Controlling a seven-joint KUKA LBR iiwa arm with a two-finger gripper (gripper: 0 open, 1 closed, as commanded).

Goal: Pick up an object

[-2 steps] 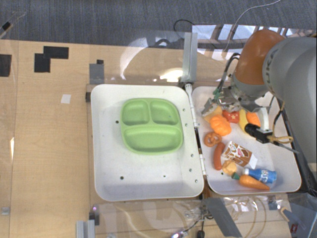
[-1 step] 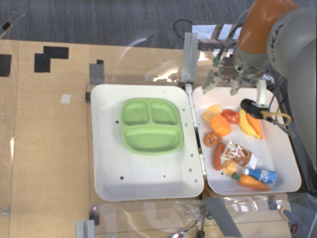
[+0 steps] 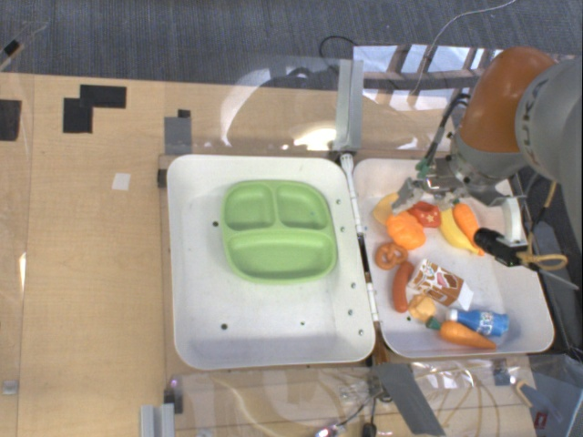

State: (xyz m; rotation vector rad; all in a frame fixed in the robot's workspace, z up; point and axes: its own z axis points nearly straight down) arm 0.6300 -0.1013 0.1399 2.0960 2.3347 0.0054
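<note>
Gripper hangs low in the right shallow white bin, fingers spread apart over a small red tomato-shaped toy.

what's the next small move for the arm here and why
Probably a short descent straight down. The gripper hangs over the right bin, just above the red tomato-like toy, which sits among the orange pepper and banana. I can't see anything held yet.

Green tray, 2 white bins, yellow banana.
</note>
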